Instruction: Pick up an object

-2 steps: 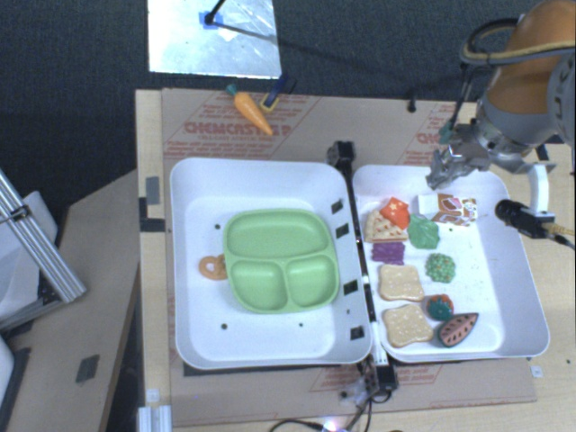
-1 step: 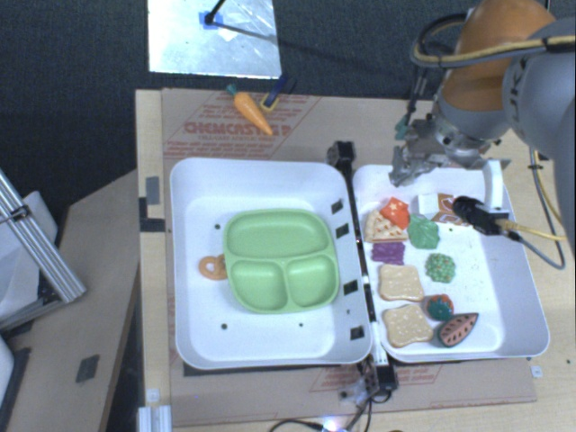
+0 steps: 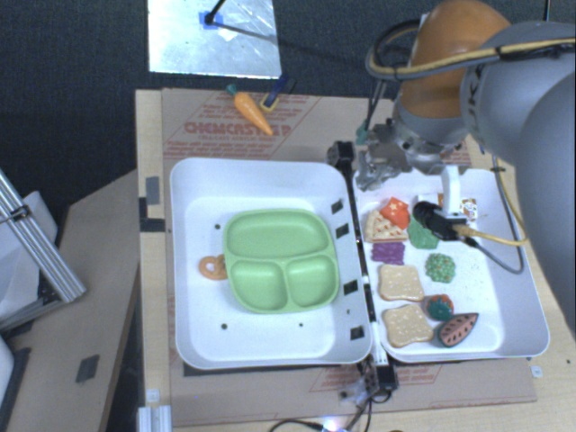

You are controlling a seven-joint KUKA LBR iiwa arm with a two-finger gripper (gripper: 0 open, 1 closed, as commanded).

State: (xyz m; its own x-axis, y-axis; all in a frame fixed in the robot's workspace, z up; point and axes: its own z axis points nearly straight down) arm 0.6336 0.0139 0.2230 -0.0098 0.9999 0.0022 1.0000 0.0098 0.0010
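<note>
My gripper hangs over the back left corner of the right bin, just behind the toy food. Closest to it lie a red piece and a waffle. In front of those are a purple piece, a dark green piece, a speckled green round piece, two bread slices, a small teal and red piece and a brown leaf-shaped piece. I see nothing held in the gripper.
The left bin holds a green divided plate and a small pretzel at its left side. A toy carrot lies on the cardboard behind the bins. A raised divider separates the two bins.
</note>
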